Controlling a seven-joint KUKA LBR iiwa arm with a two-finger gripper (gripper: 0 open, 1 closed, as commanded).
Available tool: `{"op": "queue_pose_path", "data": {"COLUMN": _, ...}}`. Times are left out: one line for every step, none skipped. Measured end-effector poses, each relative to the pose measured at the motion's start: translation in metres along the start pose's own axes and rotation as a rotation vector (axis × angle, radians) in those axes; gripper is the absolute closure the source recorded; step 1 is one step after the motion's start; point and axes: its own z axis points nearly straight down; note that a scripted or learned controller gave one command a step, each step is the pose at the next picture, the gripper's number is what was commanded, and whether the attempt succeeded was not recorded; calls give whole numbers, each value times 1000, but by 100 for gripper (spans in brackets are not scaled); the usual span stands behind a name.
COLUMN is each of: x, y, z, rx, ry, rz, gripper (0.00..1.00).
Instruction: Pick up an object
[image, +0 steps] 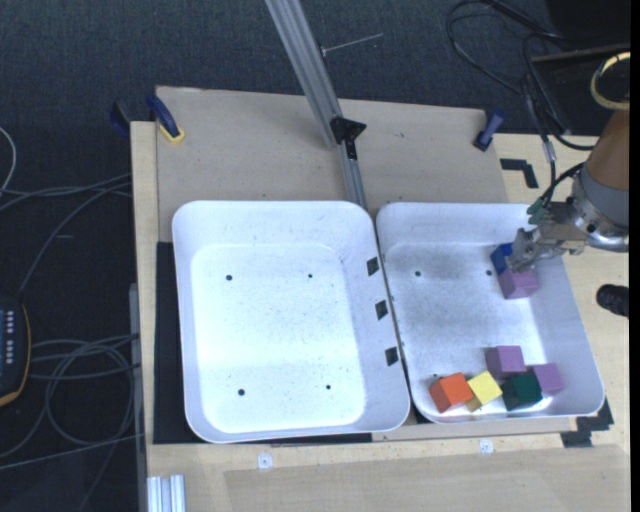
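Observation:
My gripper (522, 262) reaches in from the right over the far right part of the right bin (440, 300). A purple block (518, 284) sits directly under its tip, touching or nearly touching it. A blue block (499, 258) peeks out just left of the gripper, partly hidden by it. Along the bin's near edge lies a cluster: an orange block (452, 390), a yellow block (484, 387), a dark green block (520, 390) and two more purple blocks (506, 359) (547, 377).
The left bin (270, 320) stands beside the right one, with black clips along their shared wall. A grey metal pole (318, 90) slants across the back of the bench. Cables lie on the floor to the left.

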Motion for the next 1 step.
{"op": "queue_pose_path", "data": {"x": 48, "y": 1, "z": 1, "rx": 5, "ry": 4, "rz": -5, "gripper": 100}}
